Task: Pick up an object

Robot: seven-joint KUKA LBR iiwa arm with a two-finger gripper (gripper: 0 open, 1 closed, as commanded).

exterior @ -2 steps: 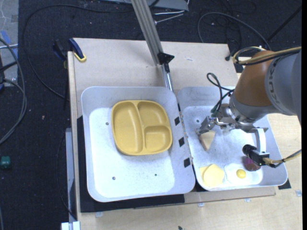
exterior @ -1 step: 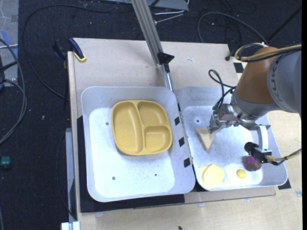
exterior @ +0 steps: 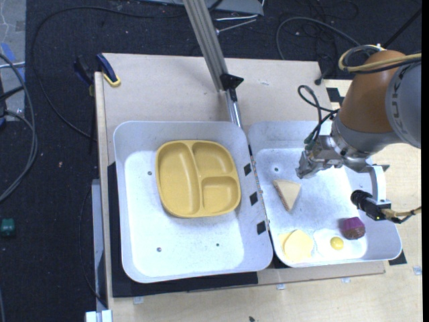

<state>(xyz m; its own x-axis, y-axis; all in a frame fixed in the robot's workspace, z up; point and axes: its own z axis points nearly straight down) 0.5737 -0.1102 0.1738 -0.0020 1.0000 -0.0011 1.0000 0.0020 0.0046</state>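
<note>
In the right bin (exterior: 382, 247) lie a pale yellow wedge (exterior: 289, 194), a yellow disc (exterior: 298, 245), a white piece with a yellow centre like a fried egg (exterior: 333, 243) and a small purple object (exterior: 353, 228). My gripper (exterior: 307, 166) hangs over the upper middle of that bin, just above and to the right of the wedge. Nothing shows between its fingers. The arm comes in from the right with its orange band above the wrist.
A yellow divided plate (exterior: 198, 178) lies in the left bin (exterior: 141, 247). A slanted metal pole (exterior: 208, 35) rises from between the bins at the back. Cables lie on the dark floor around the bench.
</note>
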